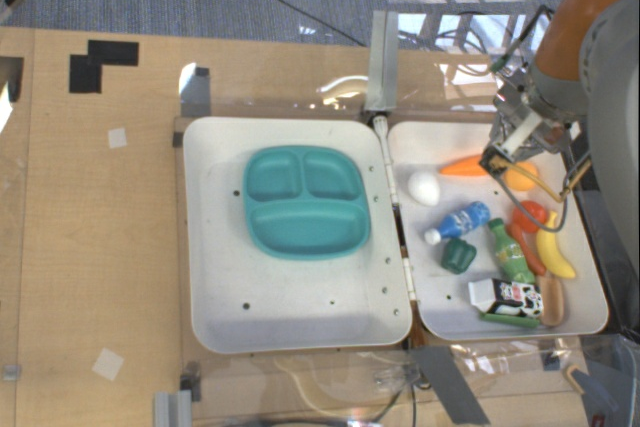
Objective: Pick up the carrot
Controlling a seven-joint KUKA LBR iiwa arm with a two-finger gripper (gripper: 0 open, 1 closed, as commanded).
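- Looks like the approach/grasp step to me: the hand (497,158) is down low in the right bin (440,315), right at the thick end of the carrot (462,167).
- The carrot lies flat on the bin floor, pointy end aimed away from the hand toward the white egg (425,187), which sits a bit past the tip.
- Honestly can't tell how wide the hand is open or whether it has any hold on the carrot. The wrist blocks the view there, so I wouldn't call it grabbed.
- Just below the hand there's another orange thing (522,178), and further down a red pepper (532,212), a banana (555,253) and a green bottle (510,252). Crowded on that side.
- My guess for the next move: close squarely across the carrot's thick end, then lift straight up without snagging the orange piece next to it.
- The blue bottle (462,220) is further off, probably no trouble.
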